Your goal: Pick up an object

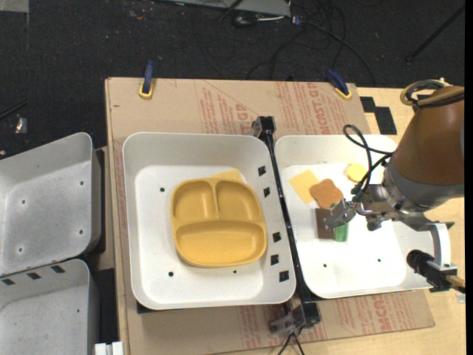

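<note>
1. Writing: red printed lettering runs across the cardboard sheet (222, 102) under the bins, upside down from this view and too broken to read; more red print shows on its near edge.
2. Task's things: in the right bin (384, 276) lie a yellow flat slab (303, 184), a brown-orange piece (326, 192) overlapping it at 4 o'clock, a dark brown block (324, 224), a small green cylinder (341, 232) touching that block at its 3 o'clock, and a small yellow piece (356, 171) toward 1 o'clock of the group.
3. End effector: the gripper (341, 217) sits directly over the green cylinder and dark block; how far its jaws are parted, and whether anything is held, cannot be told.
4. Surroundings: the left bin (148, 272) holds a yellow three-compartment tray (219, 222). Blue-and-yellow clamps (147, 83) pin the cardboard at 12 o'clock. Cables (362, 143) trail from the arm across the right bin's far rim.
</note>
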Robot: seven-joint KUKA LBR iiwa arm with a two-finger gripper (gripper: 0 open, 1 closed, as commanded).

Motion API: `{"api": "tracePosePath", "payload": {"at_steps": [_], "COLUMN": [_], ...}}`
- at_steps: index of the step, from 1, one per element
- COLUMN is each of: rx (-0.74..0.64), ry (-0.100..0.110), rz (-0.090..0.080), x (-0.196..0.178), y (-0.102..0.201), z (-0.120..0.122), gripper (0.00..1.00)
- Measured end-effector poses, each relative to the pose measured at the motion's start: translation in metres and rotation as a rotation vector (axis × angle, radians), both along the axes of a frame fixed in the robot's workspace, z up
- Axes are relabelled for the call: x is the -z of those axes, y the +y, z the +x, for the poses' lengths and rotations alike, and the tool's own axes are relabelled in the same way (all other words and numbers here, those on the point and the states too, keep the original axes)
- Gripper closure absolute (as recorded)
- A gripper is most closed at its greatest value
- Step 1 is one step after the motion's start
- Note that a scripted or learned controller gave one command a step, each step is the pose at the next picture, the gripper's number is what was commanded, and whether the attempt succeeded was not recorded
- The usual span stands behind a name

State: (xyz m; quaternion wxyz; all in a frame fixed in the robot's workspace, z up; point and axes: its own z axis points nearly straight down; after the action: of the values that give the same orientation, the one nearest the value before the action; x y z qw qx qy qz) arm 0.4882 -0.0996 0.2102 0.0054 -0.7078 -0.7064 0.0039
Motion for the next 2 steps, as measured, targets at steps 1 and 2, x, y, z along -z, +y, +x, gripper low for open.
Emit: {"api": "tracePosePath", "payload": {"at_steps": [1, 2], "rx": [-0.003, -0.001], "ry": [-0.012, -0.008], "rz": [-0.001, 0.000], "x": [-0.005, 0.042], "y": [0.000, 0.009], "z": [0.003, 0.002], "gripper": [0.00, 0.00]}}
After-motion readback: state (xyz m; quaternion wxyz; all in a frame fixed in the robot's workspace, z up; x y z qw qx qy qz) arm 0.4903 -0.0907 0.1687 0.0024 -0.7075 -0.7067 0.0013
